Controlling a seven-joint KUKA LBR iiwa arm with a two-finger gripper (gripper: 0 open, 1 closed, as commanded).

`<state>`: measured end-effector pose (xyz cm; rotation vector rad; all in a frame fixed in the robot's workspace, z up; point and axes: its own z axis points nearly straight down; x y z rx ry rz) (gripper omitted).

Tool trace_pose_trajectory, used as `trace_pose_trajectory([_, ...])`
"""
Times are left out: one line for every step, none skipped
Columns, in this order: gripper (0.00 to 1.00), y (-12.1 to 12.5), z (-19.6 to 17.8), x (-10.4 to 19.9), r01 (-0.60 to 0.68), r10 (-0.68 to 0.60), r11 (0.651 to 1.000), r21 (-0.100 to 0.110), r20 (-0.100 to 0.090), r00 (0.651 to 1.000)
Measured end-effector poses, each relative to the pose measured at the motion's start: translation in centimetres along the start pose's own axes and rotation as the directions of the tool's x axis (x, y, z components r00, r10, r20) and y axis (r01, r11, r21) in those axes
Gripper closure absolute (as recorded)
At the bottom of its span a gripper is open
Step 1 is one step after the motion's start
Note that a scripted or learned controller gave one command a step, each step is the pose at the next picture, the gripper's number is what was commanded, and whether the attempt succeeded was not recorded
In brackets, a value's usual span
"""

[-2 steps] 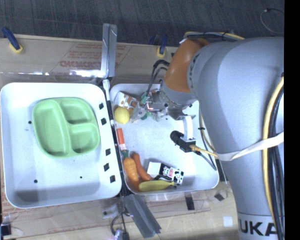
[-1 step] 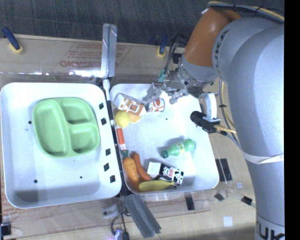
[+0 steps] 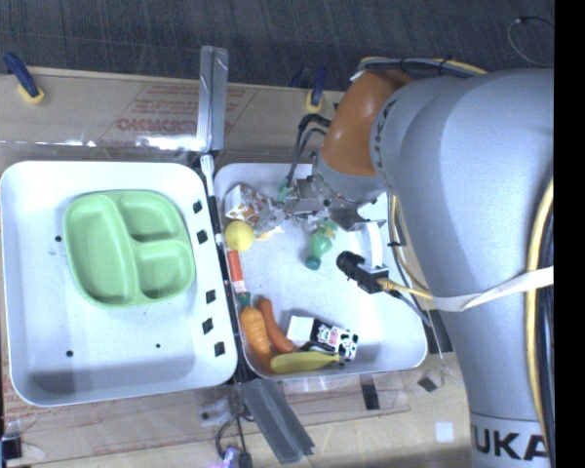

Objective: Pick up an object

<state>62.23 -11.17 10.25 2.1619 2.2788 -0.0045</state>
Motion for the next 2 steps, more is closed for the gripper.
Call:
trace_pose_trajectory([0.0,2.3,1.7,-3.5,0.08,-0.079,0.996,0.042,-0.019,0.997])
trace_pose_trajectory([1.0,2.4,0.6,-3.5,0.087,-0.087,0.996,0.036,-0.013,0.996])
